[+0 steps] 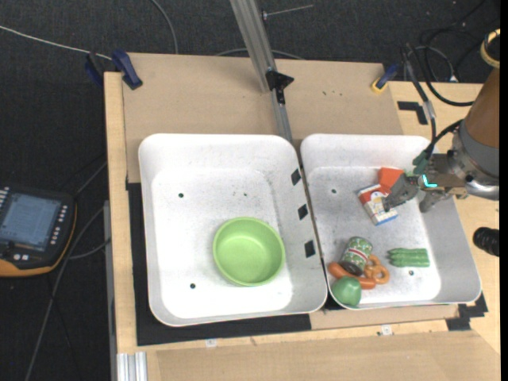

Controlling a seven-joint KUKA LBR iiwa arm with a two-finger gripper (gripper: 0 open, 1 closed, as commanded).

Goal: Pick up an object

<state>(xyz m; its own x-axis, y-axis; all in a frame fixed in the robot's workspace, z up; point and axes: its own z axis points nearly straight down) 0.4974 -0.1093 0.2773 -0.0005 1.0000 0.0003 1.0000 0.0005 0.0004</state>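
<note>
Hand hovering in right bin, grip state unclear, touching small carton. Green bowl sitting in left bin, bare floor lying behind it.

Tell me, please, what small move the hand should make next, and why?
Probably a short drop straight down: the hand hangs at the small red and white box in the right bin, with the orange block just behind it, and nothing shows between its tips.

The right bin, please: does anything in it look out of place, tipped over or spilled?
Nothing looks spilled or damaged. The small carton lies tilted on its side by the claw, and the toys are heaped in the near corner of the right bin, the green ball against its rim.
</note>
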